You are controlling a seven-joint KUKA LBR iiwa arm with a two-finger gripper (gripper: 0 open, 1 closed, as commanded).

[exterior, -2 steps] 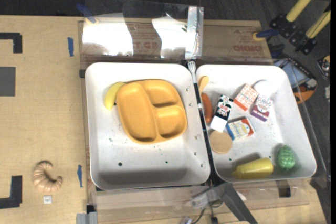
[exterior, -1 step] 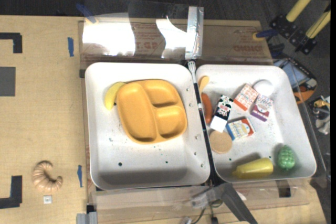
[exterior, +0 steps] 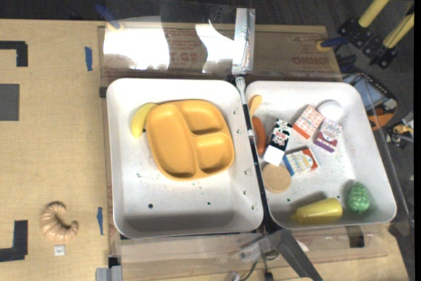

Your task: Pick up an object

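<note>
From the overhead camera I see the bench (exterior: 46, 141) carrying two shallow white bins side by side, which keeps the loose goods corralled where the arm can reach them. The left bin (exterior: 131, 207) holds an orange divided tray (exterior: 189, 138) lying flat in the middle, with a yellow banana (exterior: 138, 118) tucked against its left edge, partly under the tray's rim. The right bin (exterior: 378, 161) is where most candidates for picking lie: a small black-and-white carton (exterior: 279, 141) leaning near the divider, an orange carrot-like piece (exterior: 259, 131) just beside it, a red-and-white box (exterior: 308, 120), a purple-and-white packet (exterior: 327, 135) touching a white round thing (exterior: 330, 108), a small blue-and-orange box (exterior: 301, 161), a tan disc (exterior: 276, 179), a yellow corn-like piece (exterior: 319, 209) and a green bumpy ball (exterior: 358, 197) near the front wall. They lie scattered and mostly apart, so I judge several could be taken singly; the green ball and the yellow piece sit freest. A croissant (exterior: 59, 220) rests on the bench outside the bins, well apart from them. As for the pincer, I cannot tell its state from this view, so I judge the pick not yet begun.
</note>
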